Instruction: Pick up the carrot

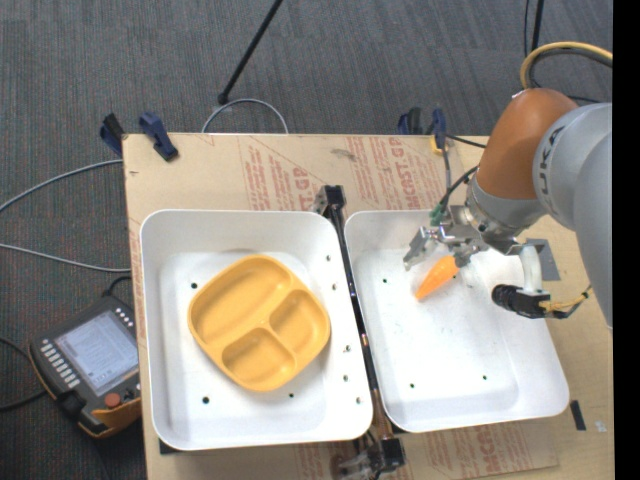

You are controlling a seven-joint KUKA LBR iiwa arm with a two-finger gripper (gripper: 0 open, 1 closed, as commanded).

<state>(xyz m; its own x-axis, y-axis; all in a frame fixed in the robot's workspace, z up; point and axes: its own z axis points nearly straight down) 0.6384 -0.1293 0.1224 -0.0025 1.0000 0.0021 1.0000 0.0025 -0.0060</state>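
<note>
Nearest, the yellow plate sits in the left bin, while in the right bin my fingers look closed around the carrot at its upper end, so next I should lift straight up without loosening.

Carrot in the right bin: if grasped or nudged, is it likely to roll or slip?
The carrot looks tapered and smooth, so it would probably roll in an arc and might slip from the gripper. It appears rigid, likely light plastic.
</note>
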